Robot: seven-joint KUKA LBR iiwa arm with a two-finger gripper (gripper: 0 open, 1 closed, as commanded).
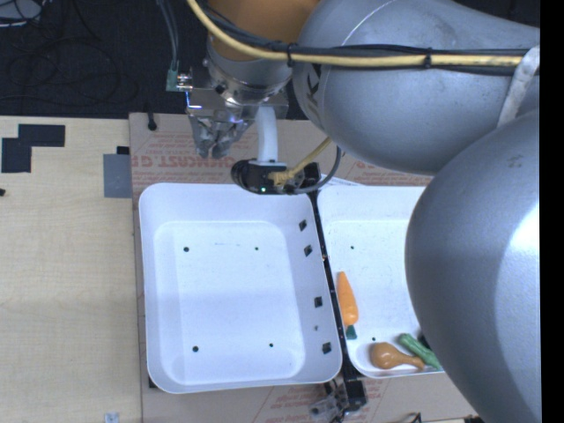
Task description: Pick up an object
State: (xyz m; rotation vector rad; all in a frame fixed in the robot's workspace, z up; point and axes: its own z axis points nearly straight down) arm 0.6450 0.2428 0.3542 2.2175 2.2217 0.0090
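Hovering above the left bin's (146, 263) far rim, the gripper (218, 137), open or closed I cannot tell, has the carrot (347, 298) well away in the right bin (379, 227), lying near-to-far.

Bright, even light whitens the bins (220, 307); the near arm (476, 280) looms soft-focus.

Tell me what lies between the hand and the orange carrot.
Camera view: between hand and carrot lie only the left bin's floor and the bins' adjoining walls.
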